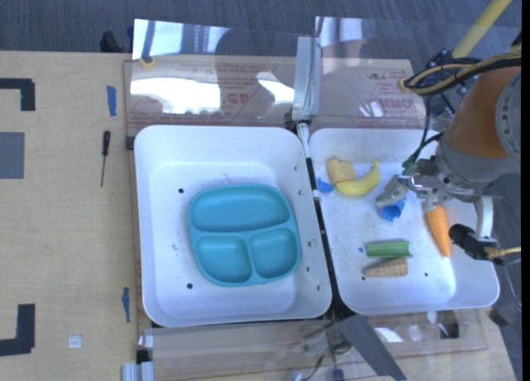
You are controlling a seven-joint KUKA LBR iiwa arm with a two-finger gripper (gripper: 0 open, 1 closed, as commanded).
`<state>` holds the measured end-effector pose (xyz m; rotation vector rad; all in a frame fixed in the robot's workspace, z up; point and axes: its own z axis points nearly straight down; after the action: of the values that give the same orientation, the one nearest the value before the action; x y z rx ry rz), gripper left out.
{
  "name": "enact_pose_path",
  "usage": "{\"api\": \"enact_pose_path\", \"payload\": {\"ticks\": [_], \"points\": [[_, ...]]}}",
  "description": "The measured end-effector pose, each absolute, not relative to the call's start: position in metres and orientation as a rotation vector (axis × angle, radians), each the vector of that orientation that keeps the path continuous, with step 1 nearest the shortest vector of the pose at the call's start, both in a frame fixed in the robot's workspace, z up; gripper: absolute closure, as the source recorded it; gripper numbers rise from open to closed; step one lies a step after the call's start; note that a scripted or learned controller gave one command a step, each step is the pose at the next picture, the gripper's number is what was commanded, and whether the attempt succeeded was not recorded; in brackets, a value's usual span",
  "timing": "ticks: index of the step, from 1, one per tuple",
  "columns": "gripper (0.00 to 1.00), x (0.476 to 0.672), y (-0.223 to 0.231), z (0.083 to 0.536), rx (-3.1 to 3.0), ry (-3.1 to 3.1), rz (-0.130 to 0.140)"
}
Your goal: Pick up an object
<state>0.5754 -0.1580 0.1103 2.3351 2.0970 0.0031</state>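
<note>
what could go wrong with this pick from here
1. The gripper sits low in the right bin amid a tight cluster: banana, blue piece and carrot. It may well nudge a neighbour or come up with nothing.
2. The carrot lies right beside the wrist, so the arm might knock it towards the bin's wall.
3. The green piece and the tan piece lie close together, so a try there might catch both.

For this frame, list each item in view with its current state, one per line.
Divided blue tray: flat in the left bin, compartments bare.
Banana: lying in the right bin.
Carrot: lying loose near the arm.
Green piece: lying flat.
Tan piece: lying flat below it.
End effector: low over the right bin, grip unclear.
</note>
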Motion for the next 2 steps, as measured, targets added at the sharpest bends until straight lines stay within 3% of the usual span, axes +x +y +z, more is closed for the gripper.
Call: {"api": "enact_pose_path", "payload": {"ticks": [1,2], "points": [[0.0,0.583,-0.159,0.087,2.201,2.239,0.002],[1.0,0.586,-0.159,0.099,2.195,2.235,0.008]]}}
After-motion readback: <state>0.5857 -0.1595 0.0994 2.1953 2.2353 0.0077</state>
